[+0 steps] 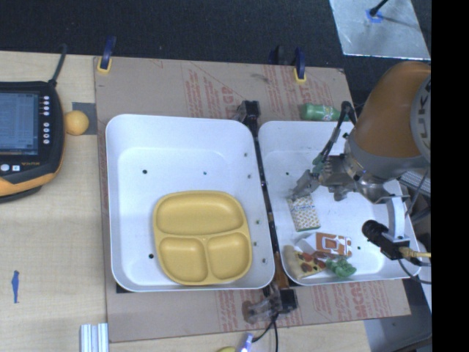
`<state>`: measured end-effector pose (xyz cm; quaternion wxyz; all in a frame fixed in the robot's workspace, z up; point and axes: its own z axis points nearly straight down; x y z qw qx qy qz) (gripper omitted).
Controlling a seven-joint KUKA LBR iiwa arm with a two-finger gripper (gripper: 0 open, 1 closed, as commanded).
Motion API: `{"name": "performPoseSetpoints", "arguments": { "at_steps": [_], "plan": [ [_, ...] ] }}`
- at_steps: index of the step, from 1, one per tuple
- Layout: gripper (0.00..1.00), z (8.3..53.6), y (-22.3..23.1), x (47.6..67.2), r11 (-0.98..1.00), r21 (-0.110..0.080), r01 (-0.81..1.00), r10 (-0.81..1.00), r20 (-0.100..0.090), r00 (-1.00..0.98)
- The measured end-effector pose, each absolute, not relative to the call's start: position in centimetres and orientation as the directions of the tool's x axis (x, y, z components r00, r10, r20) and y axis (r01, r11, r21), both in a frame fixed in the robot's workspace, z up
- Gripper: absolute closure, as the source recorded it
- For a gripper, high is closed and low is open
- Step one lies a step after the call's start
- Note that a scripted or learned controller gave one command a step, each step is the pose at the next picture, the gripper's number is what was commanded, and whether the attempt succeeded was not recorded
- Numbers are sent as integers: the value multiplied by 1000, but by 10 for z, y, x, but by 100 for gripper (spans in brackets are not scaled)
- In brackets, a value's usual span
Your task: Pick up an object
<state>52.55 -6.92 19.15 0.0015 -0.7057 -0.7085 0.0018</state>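
Under the claw (pixel 302 190) lies a small speckled white packet (pixel 304 214).

You have one fixed camera | above the bench (pixel 66 270) | slanting down | both white bins (pixel 117 196) in frame

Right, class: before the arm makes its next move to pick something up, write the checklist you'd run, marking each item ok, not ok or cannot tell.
1. Objects available in the right bin: ok; small patterned packet and a cluster of items lie there.
2. End effector over right bin: ok, just above the packet.
3. Object held between fingers: cannot tell.
4. Yellow divided tray out of the way: ok, in the left bin.
5. Packet apart from cluster: ok, a gap shows.
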Motion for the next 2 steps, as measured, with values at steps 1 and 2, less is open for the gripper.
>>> {"name": "performPoseSetpoints", "arguments": {
  "at_steps": [1, 2],
  "plan": [
    [0, 91, -94, 540, 5, -5, 1000, 1000, -1, -5],
    [0, 91, -93, 528, 5, -5, 1000, 1000, 0, -5]
  ]
}}
